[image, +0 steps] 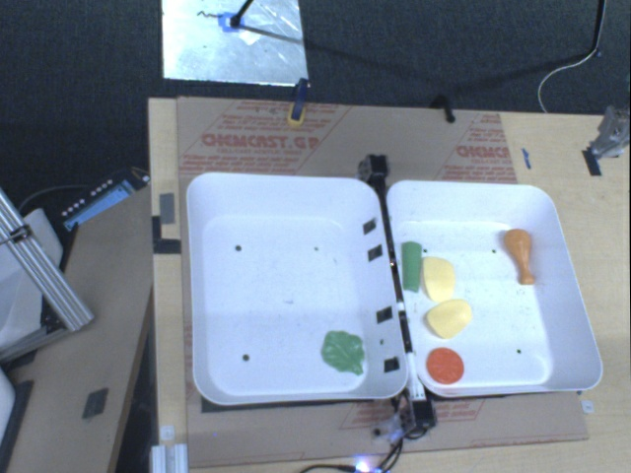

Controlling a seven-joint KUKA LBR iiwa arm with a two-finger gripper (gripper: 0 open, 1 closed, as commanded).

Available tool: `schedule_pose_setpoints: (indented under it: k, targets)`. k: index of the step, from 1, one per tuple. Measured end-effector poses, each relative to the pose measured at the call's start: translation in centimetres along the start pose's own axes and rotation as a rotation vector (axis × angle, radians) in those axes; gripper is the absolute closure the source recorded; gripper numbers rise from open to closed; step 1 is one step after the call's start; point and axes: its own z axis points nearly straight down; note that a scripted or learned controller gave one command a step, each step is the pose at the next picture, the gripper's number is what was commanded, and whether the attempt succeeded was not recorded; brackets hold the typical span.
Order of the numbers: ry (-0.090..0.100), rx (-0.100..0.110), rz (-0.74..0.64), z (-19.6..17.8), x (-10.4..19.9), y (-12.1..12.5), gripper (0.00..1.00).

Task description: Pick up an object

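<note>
The pincer [613, 134] sits at the 3 o'clock edge of the view, above the bench and well apart from both bins, and whether it is released or clenched I cannot tell. The nearest thing to pick is the drumstick [520, 254] at 2 o'clock in the right bin [567, 294], its long axis running 12 to 6, fat end toward 12. A grasp along that axis would likely slip off the thin end, while the green block [411, 265] at 9 o'clock hugs the bin wall.

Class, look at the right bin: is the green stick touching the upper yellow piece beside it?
Cannot tell. In the camera view the green stick and the upper yellow piece sit edge to edge, with neither gap nor contact plain.
</note>
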Motion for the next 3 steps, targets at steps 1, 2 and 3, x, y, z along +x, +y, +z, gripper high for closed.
schedule_pose_setpoints:
  k: [1,2,3]
  targets:
    - [0.004,0.004,-0.006,2.4,0.5,-4.4,1.00]
    - [0.003,0.001,-0.011,7.3,0.6,-1.2,1.00]
    - [-0.003,-0.018,-0.010,-7.5,0.4,-2.8,1.00]
